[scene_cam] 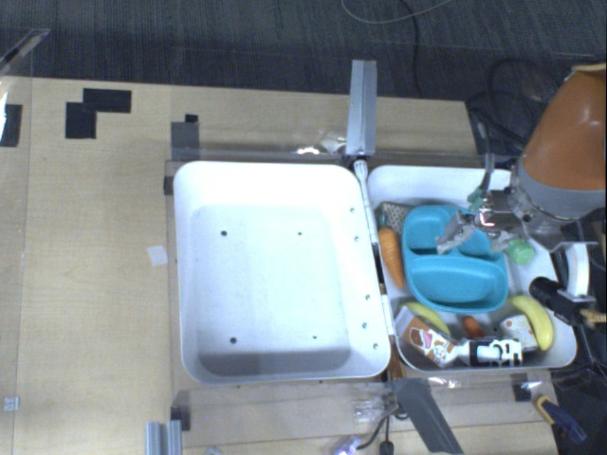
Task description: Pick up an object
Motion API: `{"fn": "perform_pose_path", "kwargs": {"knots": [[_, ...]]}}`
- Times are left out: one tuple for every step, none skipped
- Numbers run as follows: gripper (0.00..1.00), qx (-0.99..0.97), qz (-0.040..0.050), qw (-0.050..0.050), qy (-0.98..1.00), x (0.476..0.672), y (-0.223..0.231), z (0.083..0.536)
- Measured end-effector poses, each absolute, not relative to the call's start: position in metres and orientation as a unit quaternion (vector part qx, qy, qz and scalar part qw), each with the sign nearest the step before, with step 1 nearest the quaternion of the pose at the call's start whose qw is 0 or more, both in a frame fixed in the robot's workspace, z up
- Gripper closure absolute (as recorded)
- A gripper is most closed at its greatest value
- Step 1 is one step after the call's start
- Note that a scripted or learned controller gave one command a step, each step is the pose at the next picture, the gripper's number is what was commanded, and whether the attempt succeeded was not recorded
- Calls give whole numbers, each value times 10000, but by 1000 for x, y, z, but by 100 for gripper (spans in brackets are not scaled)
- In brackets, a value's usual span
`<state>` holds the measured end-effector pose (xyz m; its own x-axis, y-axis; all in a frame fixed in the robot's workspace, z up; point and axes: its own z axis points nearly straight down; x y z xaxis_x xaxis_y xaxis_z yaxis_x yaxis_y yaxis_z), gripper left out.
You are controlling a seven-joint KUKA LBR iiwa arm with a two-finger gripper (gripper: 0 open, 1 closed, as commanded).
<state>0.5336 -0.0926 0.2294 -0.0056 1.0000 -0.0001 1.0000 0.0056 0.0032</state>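
Hovering our pincer (471,226) over the right-hand white bin (569,354), whether it's open or closed we cannot tell. Below sits the blue divided plastic tray (455,278), light, rigid, slick; we'd judge its thin rim the best hold.

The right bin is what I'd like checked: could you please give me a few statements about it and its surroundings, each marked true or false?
1. A blue divided tray lies in the right bin. True.
2. The carrot lies in the left bin. False: it lies in the right bin, beside the tray's left edge.
3. The claw is above the blue tray's upper part. True.
4. A banana lies near the right bin's lower right corner. True.
5. The banana is gripped by the claw. False: it lies in the bin, apart from the claw.
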Motion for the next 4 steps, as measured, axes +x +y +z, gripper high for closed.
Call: {"fn": "perform_pose_path", "kwargs": {"knots": [[0, 6989, 23, 32, 7152, 548, -79, 361], [0, 6904, 6, 6, 7234, 552, -27, 188], [0, 6691, 16, 9, 7432, 568, 106, 185], [0, 6326, 22, 23, 7744, 631, 57, 219]]}}
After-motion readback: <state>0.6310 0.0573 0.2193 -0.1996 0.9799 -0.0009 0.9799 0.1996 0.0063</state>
